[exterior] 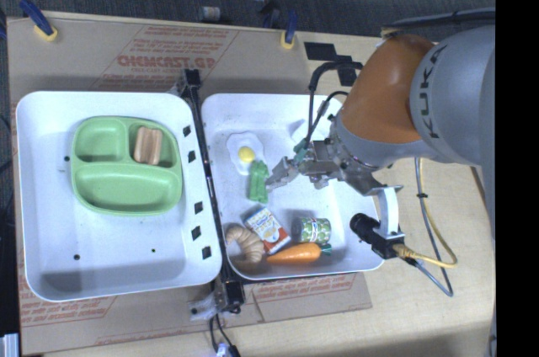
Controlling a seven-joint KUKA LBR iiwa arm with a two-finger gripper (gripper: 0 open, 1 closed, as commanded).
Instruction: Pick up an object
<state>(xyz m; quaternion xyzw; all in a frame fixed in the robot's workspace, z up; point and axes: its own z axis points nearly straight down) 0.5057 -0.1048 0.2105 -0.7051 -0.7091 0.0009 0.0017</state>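
Camera view, looking down at a slant on the bench point(438, 296) with two white bins side by side.

Left bin point(42, 204): holding a green divided plate point(126, 166) with three compartments. In the plate's upper right compartment, a small brown hot-dog-like piece point(148, 146), standing lengthwise.

Right bin point(221, 115): a fried egg toy point(244, 151) near the upper left, and just below it a green pickle-like piece point(258, 181), touching or nearly touching the egg's lower edge. Along the bottom edge, a cluster: a croissant point(244, 242) at the left, a small colourful carton point(265, 228) leaning against it, an orange carrot point(293, 254) lying flat under both, and a green-labelled can point(315, 231) on its side just right of the carton, touching the carrot.

Reaching in from the right, the grey arm with its orange band point(383, 98), wrist hanging over the middle of the right bin. Gripper point(280, 171) pointing left, tips right beside the green pickle-like piece, about level with its upper end. Can't tell from this angle how the jaws stand, and nothing visibly between the fingers. A black cable point(316, 94) looping over the wrist, and a yellow one point(429, 261) trailing off to the lower right.
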